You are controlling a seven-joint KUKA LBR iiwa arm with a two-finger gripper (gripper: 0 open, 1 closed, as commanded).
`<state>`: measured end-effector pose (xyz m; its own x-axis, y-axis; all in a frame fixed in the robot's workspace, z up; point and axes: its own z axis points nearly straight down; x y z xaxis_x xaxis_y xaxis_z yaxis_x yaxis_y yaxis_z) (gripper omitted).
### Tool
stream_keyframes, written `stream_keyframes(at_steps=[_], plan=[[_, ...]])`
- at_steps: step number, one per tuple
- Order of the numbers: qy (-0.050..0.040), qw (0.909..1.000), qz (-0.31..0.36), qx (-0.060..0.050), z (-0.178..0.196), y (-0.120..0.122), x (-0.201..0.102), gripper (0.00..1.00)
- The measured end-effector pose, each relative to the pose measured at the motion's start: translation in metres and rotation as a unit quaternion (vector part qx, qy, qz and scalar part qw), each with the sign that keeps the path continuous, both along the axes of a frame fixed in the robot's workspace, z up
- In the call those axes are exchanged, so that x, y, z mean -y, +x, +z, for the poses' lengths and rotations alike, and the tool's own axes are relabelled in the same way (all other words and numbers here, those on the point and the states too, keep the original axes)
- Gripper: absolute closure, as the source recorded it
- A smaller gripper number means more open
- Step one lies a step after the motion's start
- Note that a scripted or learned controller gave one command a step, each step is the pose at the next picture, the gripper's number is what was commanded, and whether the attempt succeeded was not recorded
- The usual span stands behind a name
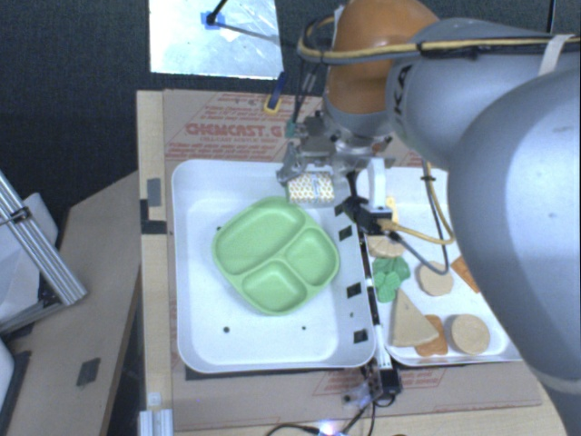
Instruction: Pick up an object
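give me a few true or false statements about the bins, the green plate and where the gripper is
1. The green divided plate lies in the left bin. True.
2. The plate has three compartments. True.
3. The gripper is over the far right corner of the right bin. False: it is at the far side of the left bin, just beyond the plate.
4. A small patterned yellow and white object sits right under the gripper, by the plate's far edge. True.
5. The right bin holds a second green plate. False: it holds small food-like pieces, among them a green leafy piece, a tan wedge and a round tan piece.
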<state>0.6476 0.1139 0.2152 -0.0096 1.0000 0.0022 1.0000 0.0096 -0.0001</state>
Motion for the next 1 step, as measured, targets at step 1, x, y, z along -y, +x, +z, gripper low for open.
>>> stream_keyframes(at_steps=[1], plan=[[-0.0012, 1.0, -0.004, 0.0, -0.0009, -0.0055, 0.0051, 1.0]])
